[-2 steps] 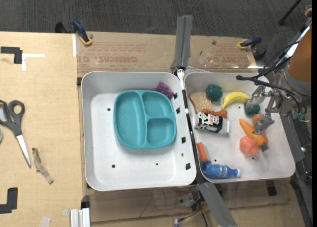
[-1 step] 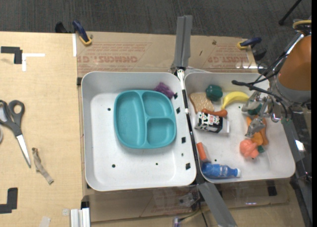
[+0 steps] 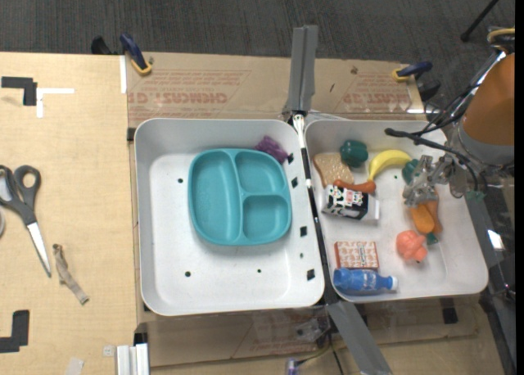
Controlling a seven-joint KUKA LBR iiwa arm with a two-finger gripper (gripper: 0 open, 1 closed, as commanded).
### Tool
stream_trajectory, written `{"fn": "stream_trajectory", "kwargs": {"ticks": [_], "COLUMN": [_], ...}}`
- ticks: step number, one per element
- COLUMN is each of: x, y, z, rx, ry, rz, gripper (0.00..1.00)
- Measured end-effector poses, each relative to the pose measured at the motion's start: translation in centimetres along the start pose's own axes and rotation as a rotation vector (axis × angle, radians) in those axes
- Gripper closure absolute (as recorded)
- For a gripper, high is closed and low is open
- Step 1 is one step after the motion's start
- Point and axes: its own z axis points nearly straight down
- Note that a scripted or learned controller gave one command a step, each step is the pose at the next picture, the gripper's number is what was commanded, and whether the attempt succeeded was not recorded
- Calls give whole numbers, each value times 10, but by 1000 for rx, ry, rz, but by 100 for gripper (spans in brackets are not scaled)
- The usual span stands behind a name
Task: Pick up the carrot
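Fingers [image 3: 422, 192] just above the carrot [image 3: 425, 219] — cannot tell if apart or together; could slip off, or nudge the peach-coloured fruit [image 3: 412, 246] nearby.

carrot [image 3: 425, 219] in right bin [image 3: 467, 279], below the claw [image 3: 421, 185].

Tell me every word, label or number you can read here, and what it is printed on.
Cardboard sheet behind the bins: large red lettering, seen upside down and mirrored, too faint to read.
Black-and-white carton: print too small to read.
Red patterned box: print blurred.
Blue bottle: label unreadable.
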Motion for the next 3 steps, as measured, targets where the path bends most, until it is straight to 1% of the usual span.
{"fn": "stream_trajectory", "kwargs": {"ticks": [1,2,3], "x": [40,64,66], "y": [27,78,12], "z": [-39,-93,-138], "rx": [-2,-1,-3], "ry": [6,7,5], "rz": [-317,-71,-618], "gripper": [100,100,100]}}
